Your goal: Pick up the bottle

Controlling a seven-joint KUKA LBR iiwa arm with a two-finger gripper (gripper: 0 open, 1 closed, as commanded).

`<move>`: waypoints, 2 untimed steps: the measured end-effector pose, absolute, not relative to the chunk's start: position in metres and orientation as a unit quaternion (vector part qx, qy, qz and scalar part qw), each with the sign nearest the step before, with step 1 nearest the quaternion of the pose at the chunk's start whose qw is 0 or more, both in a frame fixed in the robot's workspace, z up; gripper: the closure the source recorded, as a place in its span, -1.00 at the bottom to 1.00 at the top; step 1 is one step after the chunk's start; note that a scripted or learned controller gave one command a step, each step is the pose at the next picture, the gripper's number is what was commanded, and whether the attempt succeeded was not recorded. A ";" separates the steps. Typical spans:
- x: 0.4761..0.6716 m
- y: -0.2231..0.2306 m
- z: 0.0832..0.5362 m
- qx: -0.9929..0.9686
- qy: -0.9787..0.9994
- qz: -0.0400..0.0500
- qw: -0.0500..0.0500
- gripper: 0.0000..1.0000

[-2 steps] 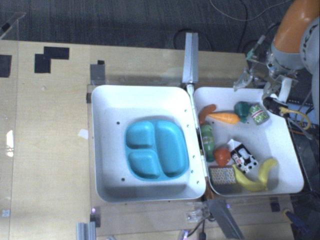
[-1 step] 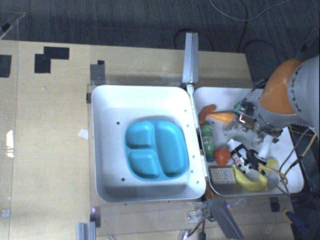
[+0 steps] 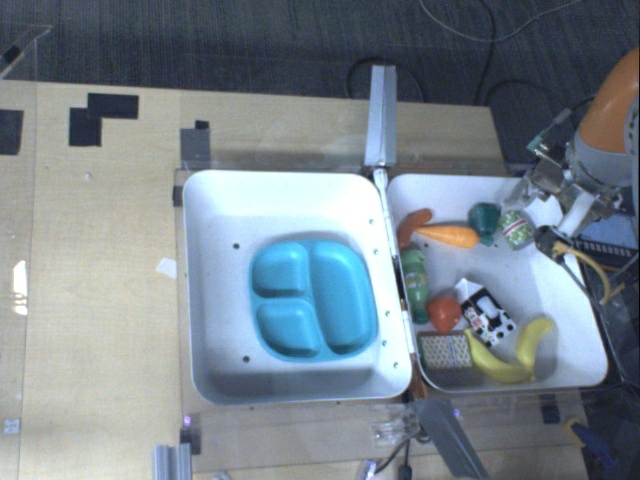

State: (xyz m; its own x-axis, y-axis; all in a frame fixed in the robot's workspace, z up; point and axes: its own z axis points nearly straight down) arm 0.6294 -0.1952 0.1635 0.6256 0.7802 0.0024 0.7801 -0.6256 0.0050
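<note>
On the table (image 3: 90,268), the right bin (image 3: 580,298) is the landmark. The pincer (image 3: 545,200) hangs over this bin's far right corner; whether it is apart or together I cannot tell. The bottle (image 3: 413,284), green, lies flat against the bin's left wall, long axis running along that wall, near to far. So it sits well apart from the pincer, across the bin and nearer the camera, with the carrot (image 3: 450,235) and a green ball (image 3: 516,230) between.

Bright, even overhead light; glare whitens the bins (image 3: 290,198), shadows stay soft, and the edges look slightly blurred, perhaps.
</note>
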 end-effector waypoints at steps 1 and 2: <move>0.553 -0.176 0.088 0.945 0.327 0.004 0.001 -1.00; 0.552 -0.181 0.087 0.993 0.117 0.004 0.000 -1.00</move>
State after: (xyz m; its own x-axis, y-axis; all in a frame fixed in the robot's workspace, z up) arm 0.5517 -0.1809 0.0874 0.9724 0.2331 0.0075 0.2331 -0.9725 0.0017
